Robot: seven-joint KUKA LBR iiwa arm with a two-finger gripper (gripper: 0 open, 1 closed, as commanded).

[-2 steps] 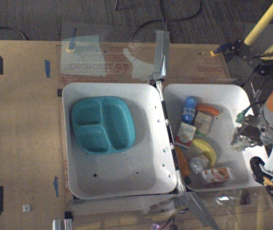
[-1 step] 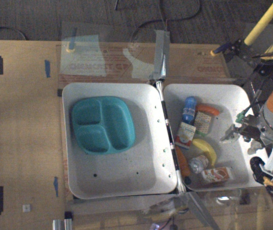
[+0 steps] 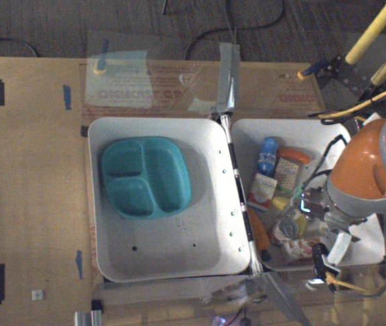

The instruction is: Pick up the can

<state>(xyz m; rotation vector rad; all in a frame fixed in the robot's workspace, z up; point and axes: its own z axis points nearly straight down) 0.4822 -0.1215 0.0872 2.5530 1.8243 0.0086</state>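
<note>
A grey-and-orange arm [image 3: 372,172] reaches in from the right over the right bin [image 3: 362,246], its gripper [image 3: 300,209] low among a heap of groceries — whether the jaws are spread or pressed together cannot be told from here. The can [image 3: 288,170], orange-lidded with a printed label, lies on its side near the bin's back wall, touching a blue bottle [image 3: 268,155] and just up-bin from the gripper. A carrot [image 3: 259,231] lies along the divider; a teal plate [image 3: 145,176] sits in the left bin [image 3: 111,250]. The can is probably rigid and light (smooth sides may slip) — a hold across the round body, mid-length, looks soundest, though crowding neighbours leave little room for the jaws.
</note>
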